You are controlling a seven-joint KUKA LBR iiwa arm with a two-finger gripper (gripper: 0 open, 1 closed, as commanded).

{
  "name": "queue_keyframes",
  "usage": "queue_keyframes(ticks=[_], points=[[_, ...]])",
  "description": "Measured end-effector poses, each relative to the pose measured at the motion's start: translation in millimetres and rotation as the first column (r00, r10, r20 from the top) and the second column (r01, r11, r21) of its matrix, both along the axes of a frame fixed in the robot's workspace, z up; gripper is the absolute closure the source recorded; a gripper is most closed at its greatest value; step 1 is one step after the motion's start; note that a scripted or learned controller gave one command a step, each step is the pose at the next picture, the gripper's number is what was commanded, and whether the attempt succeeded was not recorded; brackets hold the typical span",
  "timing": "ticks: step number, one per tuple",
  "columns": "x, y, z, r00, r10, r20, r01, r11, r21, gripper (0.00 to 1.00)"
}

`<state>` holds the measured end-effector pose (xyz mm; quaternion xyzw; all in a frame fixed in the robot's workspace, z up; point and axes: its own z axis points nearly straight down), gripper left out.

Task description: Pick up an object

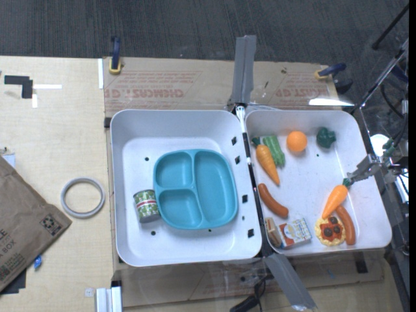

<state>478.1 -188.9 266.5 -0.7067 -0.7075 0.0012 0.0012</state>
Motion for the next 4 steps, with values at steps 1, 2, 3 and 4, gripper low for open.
queue_keyframes(ticks=[1,2,3,4], points=[[0.0,0.0,0.0,1.000,0.000,0.000,0.000,1.000,0.000,0.00],[21.3,-5.1,-115.0,1.000,-0.014,0.000,0.014,1.000,0.000,0.00],[20.6,-26.1,-175.5,0.997,0.074,0.002,-0.074,0.997,0.008,0.00],[20.5,-12.2,-144.7,0.977,0.212,0.003,-0.212,0.977,-0.001,0.00]])
